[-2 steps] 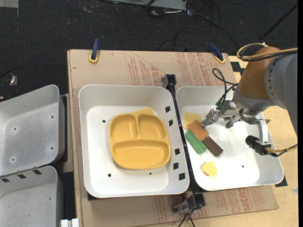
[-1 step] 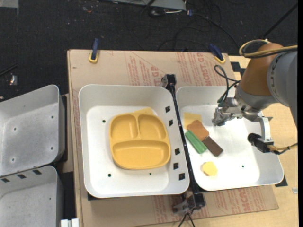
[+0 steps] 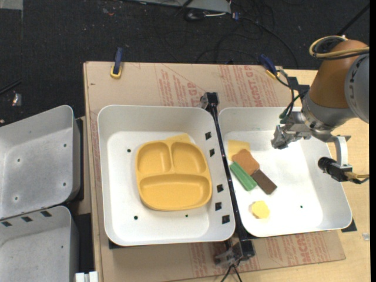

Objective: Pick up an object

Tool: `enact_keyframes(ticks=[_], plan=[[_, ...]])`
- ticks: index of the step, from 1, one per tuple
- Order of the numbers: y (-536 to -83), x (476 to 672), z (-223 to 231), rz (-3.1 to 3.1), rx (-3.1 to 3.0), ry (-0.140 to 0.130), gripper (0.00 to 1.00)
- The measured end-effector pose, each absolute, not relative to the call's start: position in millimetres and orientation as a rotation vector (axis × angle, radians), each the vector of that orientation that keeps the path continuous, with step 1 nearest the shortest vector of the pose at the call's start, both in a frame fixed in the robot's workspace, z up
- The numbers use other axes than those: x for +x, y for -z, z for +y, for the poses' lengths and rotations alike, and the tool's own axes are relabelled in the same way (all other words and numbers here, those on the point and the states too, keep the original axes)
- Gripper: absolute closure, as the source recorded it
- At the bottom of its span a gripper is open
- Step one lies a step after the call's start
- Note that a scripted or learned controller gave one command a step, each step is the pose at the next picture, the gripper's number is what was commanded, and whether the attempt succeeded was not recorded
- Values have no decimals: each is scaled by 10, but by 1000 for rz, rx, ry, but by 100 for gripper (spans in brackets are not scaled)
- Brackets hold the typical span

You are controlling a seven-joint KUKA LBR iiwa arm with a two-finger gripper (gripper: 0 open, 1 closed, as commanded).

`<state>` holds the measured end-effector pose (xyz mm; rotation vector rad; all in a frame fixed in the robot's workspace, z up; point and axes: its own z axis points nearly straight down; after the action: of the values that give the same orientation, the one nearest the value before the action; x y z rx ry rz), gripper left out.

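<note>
- Camera view: two white bins side by side on a brown counter (image 3: 176,75), left bin (image 3: 111,157) and right bin (image 3: 329,204) touching along a black divider strip.
- In the left bin, near its middle: a yellow compartment tray (image 3: 174,176), lying flat, three compartments facing up.
- In the right bin, close to its left wall: an orange-brown block (image 3: 245,160), a green bar (image 3: 242,176) just beside it on the left, and a dark brown bar (image 3: 264,183) touching the block's lower end.
- Behind these, against the left wall of the right bin: a pale yellow flat piece (image 3: 237,147), partly covered by the orange-brown block.
- Toward the front edge of the right bin, apart from the cluster: a small yellow lump (image 3: 259,210).
- Over the back part of the right bin: the gripper (image 3: 284,138), reaching in from the right, well apart from the cluster and the lump.
- Nothing seen between the jaws; spread of the jaws too small and blurred to tell.
</note>
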<state>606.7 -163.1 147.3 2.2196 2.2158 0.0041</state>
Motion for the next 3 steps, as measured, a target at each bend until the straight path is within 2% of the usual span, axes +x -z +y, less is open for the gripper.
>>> enact_keyframes(ticks=[2, 3], plan=[[-2329, 6112, -1666, 2219, 2215, -5, 100], [-2224, 6139, -1134, 2230, 2214, -2, 100]])
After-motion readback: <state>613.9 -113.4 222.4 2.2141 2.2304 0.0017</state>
